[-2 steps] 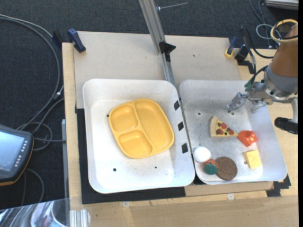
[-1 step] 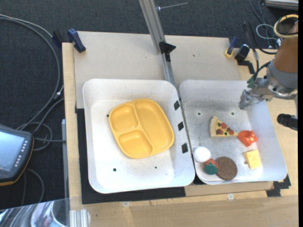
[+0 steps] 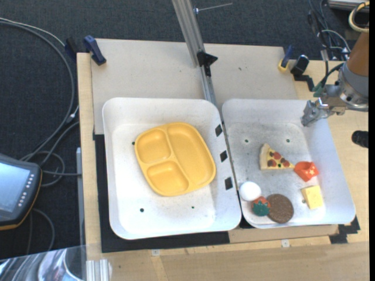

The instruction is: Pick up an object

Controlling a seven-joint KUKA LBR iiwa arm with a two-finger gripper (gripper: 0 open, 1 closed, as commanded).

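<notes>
The right bin (image 3: 258, 122) holds several small toy foods near its front. A pizza slice (image 3: 274, 158) lies in the middle, with a red piece (image 3: 305, 170) just to its right. A yellow block (image 3: 313, 196) sits at the front right. Along the front edge lie a white ball (image 3: 250, 190), a small red and green piece (image 3: 260, 206) and a brown round cookie (image 3: 280, 208). My gripper (image 3: 310, 113) hangs over the bin's far right corner, well behind the toys and apart from all of them. Nothing shows in its grasp.
A yellow divided plate (image 3: 174, 158) lies in the left bin (image 3: 123, 215). A metal pole (image 3: 190, 22) rises from the bench behind the seam between the bins. Clamps and cables sit at the bench's back corners.
</notes>
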